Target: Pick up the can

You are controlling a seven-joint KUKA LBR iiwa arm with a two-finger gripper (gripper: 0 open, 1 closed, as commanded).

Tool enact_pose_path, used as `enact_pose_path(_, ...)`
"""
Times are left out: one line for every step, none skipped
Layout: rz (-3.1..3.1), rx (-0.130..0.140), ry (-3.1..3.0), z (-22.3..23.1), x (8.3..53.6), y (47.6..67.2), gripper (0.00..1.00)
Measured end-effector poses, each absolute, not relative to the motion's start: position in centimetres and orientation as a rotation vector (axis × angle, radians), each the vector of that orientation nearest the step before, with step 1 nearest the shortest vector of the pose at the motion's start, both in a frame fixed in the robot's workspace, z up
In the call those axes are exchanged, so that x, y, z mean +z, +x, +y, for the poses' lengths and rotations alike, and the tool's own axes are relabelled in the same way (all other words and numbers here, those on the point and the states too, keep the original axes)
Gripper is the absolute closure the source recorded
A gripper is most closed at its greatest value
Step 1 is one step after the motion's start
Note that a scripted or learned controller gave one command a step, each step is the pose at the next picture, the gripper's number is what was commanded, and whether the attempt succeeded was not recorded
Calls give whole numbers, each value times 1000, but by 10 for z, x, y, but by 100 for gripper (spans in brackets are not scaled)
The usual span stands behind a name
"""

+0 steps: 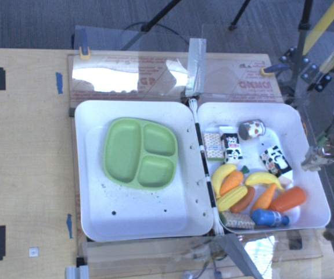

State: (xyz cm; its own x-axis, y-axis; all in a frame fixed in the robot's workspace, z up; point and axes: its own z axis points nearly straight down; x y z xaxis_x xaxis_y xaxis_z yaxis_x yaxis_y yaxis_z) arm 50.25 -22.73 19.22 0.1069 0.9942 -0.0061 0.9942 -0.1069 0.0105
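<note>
Lying on its side near the far wall of the right bin (312,156), the can (251,129) is sitting just beyond the small cartons (232,146) and well apart from the bananas (264,179) and carrots (287,199). At the bin's right edge the gripper (319,157) is hovering, its opening too blurred to tell. A sound pick is likely calling for a descent across the can's round body, keeping clear of the cartons.

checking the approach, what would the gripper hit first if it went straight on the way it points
The gripper sits over the right bin's rim, so likely that first, or the black-and-white carton beside it, not the can; depth unclear.
</note>
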Motion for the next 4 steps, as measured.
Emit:
enact_pose_path(2089,5,2326,-228,202,503,100)
enact_pose_path(2086,6,2323,-229,212,504,100)
enact_pose_path(2083,7,2321,-231,222,504,100)
enact_pose_path(2003,0,2417,-211,129,595,100)
